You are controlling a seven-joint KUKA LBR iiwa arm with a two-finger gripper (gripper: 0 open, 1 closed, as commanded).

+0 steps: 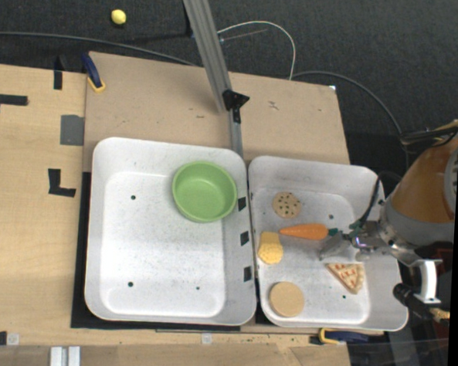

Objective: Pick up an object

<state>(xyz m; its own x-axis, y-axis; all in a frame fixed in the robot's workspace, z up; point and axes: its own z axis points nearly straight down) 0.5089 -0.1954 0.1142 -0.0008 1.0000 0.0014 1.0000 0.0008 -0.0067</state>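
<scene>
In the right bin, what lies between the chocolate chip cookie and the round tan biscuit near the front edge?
In the camera view, between the chocolate chip cookie and the round tan biscuit lie the carrot's left tip and the yellow piece.

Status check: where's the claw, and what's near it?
Claw low in right bin, at carrot tip. Pizza slice just below. Nothing visibly held.

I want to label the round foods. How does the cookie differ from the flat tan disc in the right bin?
The cookie has dark spots; the tan disc is plain. The cookie looks smaller than the disc. The cookie lies near the bin's far wall, the disc near its near edge. Both are round, flat, and in the right bin.
</scene>
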